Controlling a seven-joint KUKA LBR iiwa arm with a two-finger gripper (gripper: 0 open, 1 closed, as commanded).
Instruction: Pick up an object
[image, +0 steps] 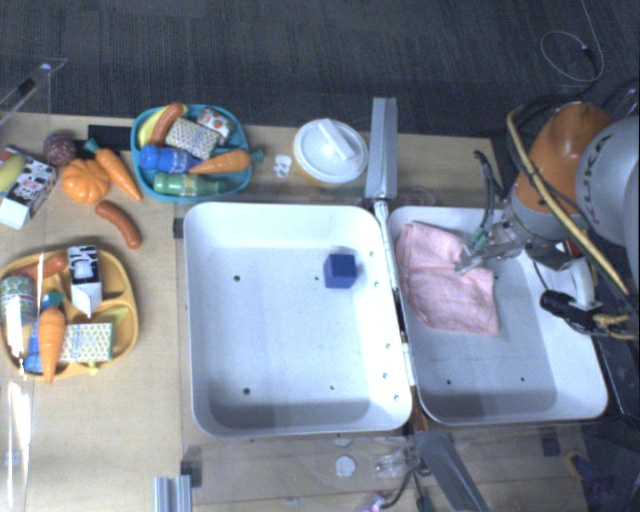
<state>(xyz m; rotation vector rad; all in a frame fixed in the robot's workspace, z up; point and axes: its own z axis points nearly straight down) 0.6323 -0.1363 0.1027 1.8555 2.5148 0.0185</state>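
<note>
Two white bins side by side on a wooden bench (150, 420). Left bin (260, 400): blue cube (341, 269) near centre. Right bin (520, 390): pink cloth (440, 285), gripper (478, 254) at its right edge, finger state unclear. Toy-food trays (125, 300) at left.

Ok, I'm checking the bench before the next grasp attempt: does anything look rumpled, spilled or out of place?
Only the pink cloth in the right bin: it lies rumpled against the bin's left wall, with the gripper at its upper right edge. The blue cube sits squarely in the left bin. Nothing is spilled.
</note>
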